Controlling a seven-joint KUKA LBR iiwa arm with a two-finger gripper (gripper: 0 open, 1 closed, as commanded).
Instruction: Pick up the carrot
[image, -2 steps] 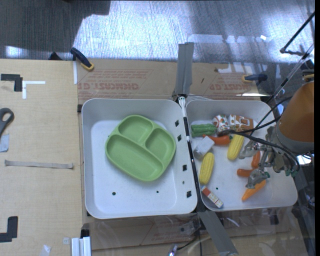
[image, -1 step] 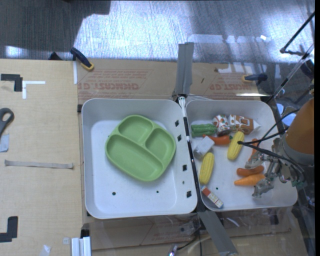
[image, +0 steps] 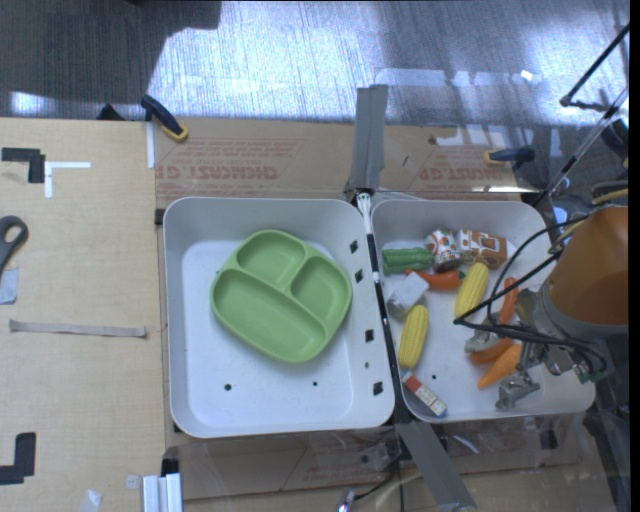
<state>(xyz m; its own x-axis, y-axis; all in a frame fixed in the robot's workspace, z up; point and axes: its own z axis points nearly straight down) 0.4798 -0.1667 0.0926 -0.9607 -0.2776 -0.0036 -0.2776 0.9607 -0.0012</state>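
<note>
Several orange carrot pieces lie in the right bin (image: 440, 215). One carrot (image: 497, 366) lies slanted near the bin's front right, with a second piece (image: 482, 349) just above it and a third (image: 509, 298) further back, partly behind black cables. My gripper (image: 516, 388) is low in the front right corner of that bin, right beside the lower end of the slanted carrot. The view does not show any carrot held in it. The arm's orange band (image: 598, 270) hangs over the bin's right edge.
The right bin also holds two corn cobs (image: 412, 336) (image: 471, 288), a green vegetable (image: 405, 258), a white block (image: 406, 293), a small red and white item (image: 427, 397) and patterned packets (image: 463, 243). A green divided plate (image: 281, 294) sits in the left bin (image: 190, 400).
</note>
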